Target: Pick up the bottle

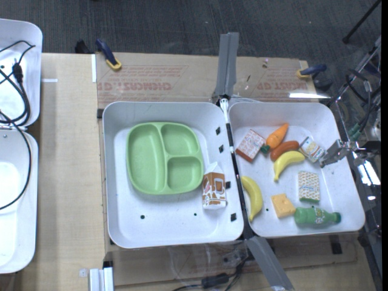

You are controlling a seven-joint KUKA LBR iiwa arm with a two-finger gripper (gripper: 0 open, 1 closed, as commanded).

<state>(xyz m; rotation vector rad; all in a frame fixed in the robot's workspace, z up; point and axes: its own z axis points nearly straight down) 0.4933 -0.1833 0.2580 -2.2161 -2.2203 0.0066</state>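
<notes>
The claw [332, 156] stood at the right edge of the right-hand shallow white plastic bin [345, 139], a grey metal piece reaching in from the right above the bin wall; whether it was spread or pressed together could not be told at this size, and nothing was seen pinched in it

Nearest the claw, just to its left, lay a small white printed carton [312, 150]. The task's thing, a green plastic bottle with a white label band [316, 217], lay on its side in the near right corner of the same bin, below the claw in the picture, toward the near rim. Its long axis ran roughly left to right, nearly parallel to the near wall; which end carried the cap was not clear. Judgement: the claw must travel toward the near wall and close across the short width of the bottle; a round smooth body may roll

Just left of the bottle sat a yellow cheese-like wedge [282, 205], close but apparently apart; above it a white and green printed box [308, 186]. Further out: two yellow bananas [287, 161], an orange carrot [276, 135], a red-patterned cracker box [250, 145]

Left bin [115, 180]: a matt green three-compartment plate [165, 157] and a brown and white carton [214, 190] beside it. Both bins rested on a counter [66, 162] of pale wood
</notes>
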